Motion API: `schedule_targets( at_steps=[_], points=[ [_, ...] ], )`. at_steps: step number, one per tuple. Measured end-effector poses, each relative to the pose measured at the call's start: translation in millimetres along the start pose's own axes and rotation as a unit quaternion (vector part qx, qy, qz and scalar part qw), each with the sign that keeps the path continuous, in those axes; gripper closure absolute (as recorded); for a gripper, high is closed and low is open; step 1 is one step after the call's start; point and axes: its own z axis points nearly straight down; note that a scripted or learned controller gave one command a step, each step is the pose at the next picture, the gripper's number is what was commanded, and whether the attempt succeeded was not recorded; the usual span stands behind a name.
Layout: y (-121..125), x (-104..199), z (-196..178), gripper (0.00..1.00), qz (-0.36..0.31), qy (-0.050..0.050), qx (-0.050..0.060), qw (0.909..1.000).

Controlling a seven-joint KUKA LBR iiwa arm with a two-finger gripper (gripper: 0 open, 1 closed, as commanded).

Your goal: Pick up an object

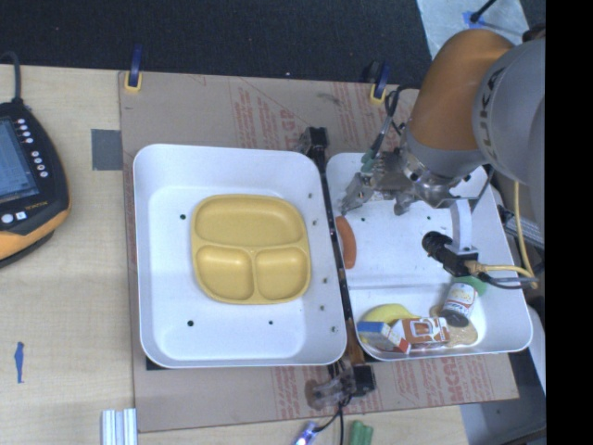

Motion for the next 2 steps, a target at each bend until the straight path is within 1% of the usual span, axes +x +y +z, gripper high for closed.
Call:
schedule_targets(
  at_steps=[2],
  points=[
    [3.5,-2.1,-0.1,0.0,0.0,0.0,-0.001,1.0]
  ],
)
